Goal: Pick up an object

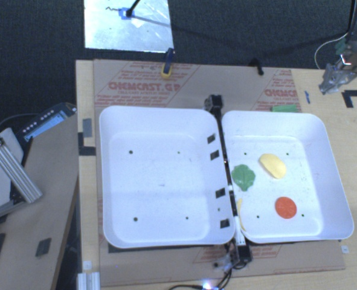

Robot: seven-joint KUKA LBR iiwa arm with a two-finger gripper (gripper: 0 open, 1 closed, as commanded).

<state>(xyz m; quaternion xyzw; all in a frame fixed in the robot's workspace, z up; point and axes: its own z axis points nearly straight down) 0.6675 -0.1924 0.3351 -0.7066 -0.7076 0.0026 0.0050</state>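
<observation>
From my station, going left to right: the left bin [160, 180] sits bare and white on the counter [87, 192]. Across the divider, the right bin [323, 162] carries the candidates: a green piece [243, 176] close to the inner wall, a yellow lump [273, 165] just beside it toward the right, and a red-orange disc [286, 207] nearer the front edge. A pale sliver [239, 207] lies against the divider; I can't make out what it is. All of them rest on the bin floor, so I judge nothing is picked yet. The end effector [337, 77] hangs at the far upper right, well apart from the bin; it's too small and blurred for me to tell its state. Approach, descent, grasp and lift all remain.
</observation>
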